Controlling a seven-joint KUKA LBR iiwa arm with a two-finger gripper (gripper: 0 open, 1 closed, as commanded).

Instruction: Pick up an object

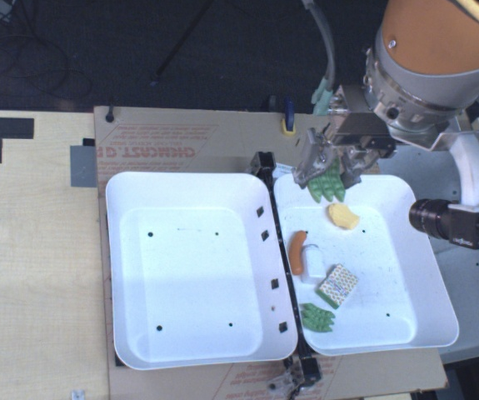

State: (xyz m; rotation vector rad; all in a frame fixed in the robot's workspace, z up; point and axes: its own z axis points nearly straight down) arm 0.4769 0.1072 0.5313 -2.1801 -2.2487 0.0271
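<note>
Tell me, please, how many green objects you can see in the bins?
2: one green piece at the right bin's far edge under the tool, another near its front-left corner.

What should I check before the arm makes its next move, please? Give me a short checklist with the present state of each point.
1. Gripper is over the right bin: ok, at its far edge.
2. Green toy is between the fingers: ok, it hangs just below them.
3. Toy is lifted free of the bin floor: cannot tell from this slanted view.
4. Yellow piece is apart from the toy: ok, a small gap shows.
5. Orange piece, patterned block and second green piece lie away from the gripper: ok.
6. Cable hangs free of the bins: ok.
</note>
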